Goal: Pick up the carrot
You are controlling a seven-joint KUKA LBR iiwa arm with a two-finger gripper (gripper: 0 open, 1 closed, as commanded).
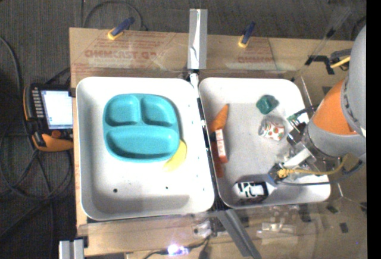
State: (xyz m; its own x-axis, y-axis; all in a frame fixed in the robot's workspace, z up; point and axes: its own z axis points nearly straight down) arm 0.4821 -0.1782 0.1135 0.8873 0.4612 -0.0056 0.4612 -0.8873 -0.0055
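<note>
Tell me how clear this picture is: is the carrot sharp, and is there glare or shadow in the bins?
In the camera view the whole frame is soft and grainy. The carrot shows as an orange wedge with blurred edges by the right bin's left wall. The white bin floors look bright, nearly washed out. The teal tray casts a faint shadow in the left bin.

Left bin [89, 192]: teal divided tray [141, 127], yellow piece [177, 158] at its near-right edge. Right bin [250, 86]: teal cup [267, 103], spotted cup [272, 130], orange-red packet [219, 146], black-and-white item [252, 190].
</note>
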